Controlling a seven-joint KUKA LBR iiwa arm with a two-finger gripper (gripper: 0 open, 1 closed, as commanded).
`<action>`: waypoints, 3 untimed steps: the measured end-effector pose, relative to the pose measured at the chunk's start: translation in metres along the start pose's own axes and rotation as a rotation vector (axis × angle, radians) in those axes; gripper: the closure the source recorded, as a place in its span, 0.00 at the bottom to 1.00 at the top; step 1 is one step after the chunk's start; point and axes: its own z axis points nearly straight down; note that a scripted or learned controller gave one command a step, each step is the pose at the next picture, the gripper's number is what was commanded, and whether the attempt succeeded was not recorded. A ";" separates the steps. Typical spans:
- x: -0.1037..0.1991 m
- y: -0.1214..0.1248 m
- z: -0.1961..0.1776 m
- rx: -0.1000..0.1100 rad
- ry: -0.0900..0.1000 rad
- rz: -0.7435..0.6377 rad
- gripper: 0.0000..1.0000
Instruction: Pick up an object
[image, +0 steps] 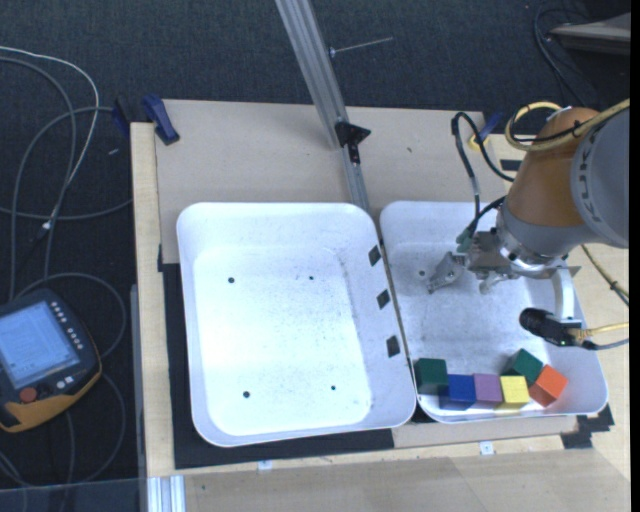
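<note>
- The gripper (462, 280) hangs over the white floor of the right bin (425, 215). Its fingers (437, 282) are spread apart and grip nothing.
- In front of the fingers, well apart from them, a row of blocks lies along the front wall of this bin: dark green block (432, 373), blue block (461, 389), purple block (487, 387), yellow block (513, 389), orange block (548, 384).
- A green block (525, 362) sits just behind the yellow one, on the side toward the fingers.
- Left of the fingers, three black clips (383, 297) sit where the two bins meet.
- Farther left is the left bin (270, 215).
- Far to the left, off the bench, lies a handheld screen (35, 345).
</note>
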 end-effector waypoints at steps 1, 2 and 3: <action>-0.002 0.002 -0.016 -0.011 -0.003 0.003 1.00; 0.005 0.015 -0.057 -0.015 -0.005 0.000 1.00; 0.169 0.001 -0.088 -0.012 0.001 -0.007 1.00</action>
